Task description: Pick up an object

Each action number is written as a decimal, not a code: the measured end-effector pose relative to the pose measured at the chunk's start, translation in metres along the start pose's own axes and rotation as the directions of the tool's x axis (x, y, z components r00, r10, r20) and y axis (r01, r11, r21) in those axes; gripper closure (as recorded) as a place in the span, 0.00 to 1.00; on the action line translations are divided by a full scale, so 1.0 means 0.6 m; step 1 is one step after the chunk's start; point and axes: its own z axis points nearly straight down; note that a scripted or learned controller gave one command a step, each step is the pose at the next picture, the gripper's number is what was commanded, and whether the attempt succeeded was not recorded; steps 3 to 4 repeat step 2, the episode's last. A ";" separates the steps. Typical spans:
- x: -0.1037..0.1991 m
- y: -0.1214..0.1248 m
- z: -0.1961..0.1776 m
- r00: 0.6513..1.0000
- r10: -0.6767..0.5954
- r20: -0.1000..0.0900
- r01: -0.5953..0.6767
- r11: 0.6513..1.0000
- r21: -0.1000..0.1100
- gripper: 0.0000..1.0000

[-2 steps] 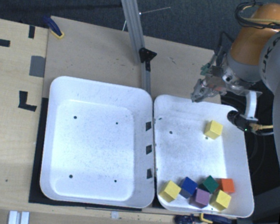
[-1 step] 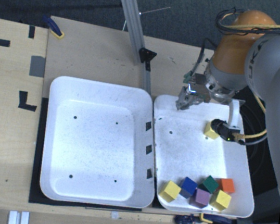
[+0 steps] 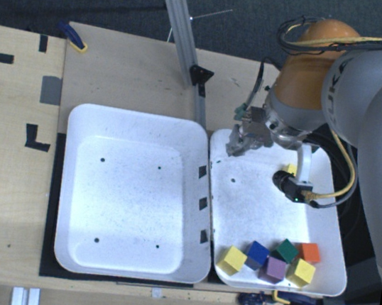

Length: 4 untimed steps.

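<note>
A grey metal pole [image 3: 183, 32] slants across the far bench [image 3: 117, 72]. A blue-and-yellow clamp [image 3: 73, 35] sits far left; another [image 3: 257, 299] lies at the near edge, with black tape marks [image 3: 34, 136] left.

Two white bins [image 3: 138, 124], six small blocks [image 3: 271, 260]: two yellow, one blue, one purple, one green, one orange.

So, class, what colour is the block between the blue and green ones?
Purple block, seen in the camera view, in the right bin.

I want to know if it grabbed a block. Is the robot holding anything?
Nothing: the gripper hangs at the bin's far end; the blocks lie at the near end.
</note>
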 end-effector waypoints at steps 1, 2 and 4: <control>0.088 -0.048 -0.009 1.000 -0.002 -0.001 0.002 1.000 0.001 1.00; 0.153 -0.116 -0.031 1.000 -0.001 -0.001 0.001 1.000 0.001 1.00; 0.153 -0.116 -0.031 1.000 -0.001 -0.001 0.001 1.000 0.001 1.00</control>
